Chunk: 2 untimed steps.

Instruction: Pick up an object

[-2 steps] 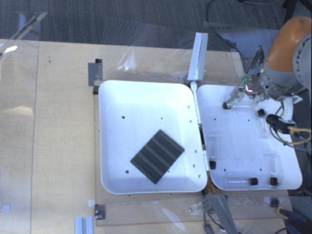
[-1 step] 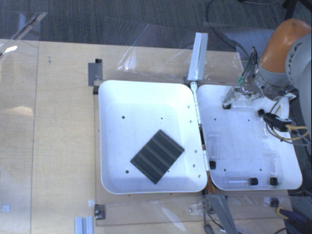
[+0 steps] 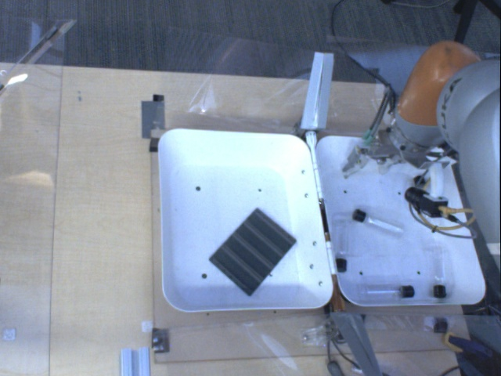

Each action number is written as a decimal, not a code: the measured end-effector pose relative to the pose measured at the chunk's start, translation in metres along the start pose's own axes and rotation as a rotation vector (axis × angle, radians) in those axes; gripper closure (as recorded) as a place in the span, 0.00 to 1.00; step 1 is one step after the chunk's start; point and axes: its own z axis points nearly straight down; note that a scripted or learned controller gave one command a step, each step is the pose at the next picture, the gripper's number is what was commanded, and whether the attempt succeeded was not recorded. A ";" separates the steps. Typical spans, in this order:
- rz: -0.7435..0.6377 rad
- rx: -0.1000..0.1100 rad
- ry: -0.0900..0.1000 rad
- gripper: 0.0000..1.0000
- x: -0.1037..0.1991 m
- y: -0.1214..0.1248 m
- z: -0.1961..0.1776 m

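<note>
Nearest the camera, a dark ribbed panel point(image 3: 253, 251) lies flat and askew in the left bin point(image 3: 180, 155), seemingly stiff and light, best pinched across its narrow edges, while the claw point(image 3: 368, 152), grip unreadable, hovers over the right bin point(image 3: 470, 288).

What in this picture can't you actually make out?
- The gripper, camera view: too small and blurred to tell whether its fingers are open or shut.
- The right bin: its upper right part is hidden by the arm.
- The clear tube with a black cap: contents too small to see.
</note>
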 end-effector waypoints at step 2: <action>0.085 0.001 0.001 1.00 0.064 0.005 -0.142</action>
